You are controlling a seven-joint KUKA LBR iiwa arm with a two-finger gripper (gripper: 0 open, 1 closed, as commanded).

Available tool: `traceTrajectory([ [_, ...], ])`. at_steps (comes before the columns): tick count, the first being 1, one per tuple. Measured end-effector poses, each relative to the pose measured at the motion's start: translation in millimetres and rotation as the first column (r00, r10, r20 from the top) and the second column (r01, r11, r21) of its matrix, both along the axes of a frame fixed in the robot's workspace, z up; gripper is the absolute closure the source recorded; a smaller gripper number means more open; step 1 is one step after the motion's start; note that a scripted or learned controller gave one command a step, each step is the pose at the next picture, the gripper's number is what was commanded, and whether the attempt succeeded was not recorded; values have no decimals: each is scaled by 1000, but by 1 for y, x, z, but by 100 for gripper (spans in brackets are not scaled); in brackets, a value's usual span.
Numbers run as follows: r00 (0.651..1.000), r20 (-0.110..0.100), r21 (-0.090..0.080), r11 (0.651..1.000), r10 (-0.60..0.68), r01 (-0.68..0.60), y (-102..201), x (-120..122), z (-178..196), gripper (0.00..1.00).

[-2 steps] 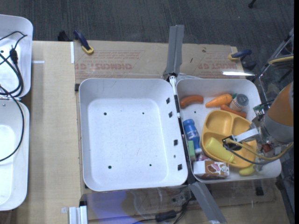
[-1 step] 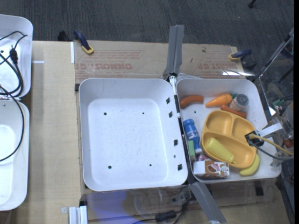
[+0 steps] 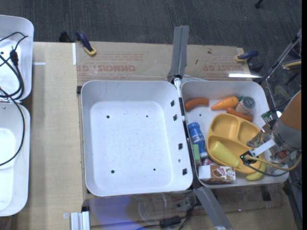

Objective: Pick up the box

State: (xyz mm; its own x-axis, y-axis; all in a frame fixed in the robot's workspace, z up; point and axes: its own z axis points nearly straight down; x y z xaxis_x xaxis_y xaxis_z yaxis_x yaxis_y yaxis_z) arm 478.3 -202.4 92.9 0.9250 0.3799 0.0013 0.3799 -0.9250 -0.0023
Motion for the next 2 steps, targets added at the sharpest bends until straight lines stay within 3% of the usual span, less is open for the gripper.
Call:
traceTrajectory([
  [1, 975, -3, -2, 975, 222, -222, -20, -1, 104, 0],
  [2, 997, 16, -7, 998, -69, 69, 36, 5, 5, 0],
])
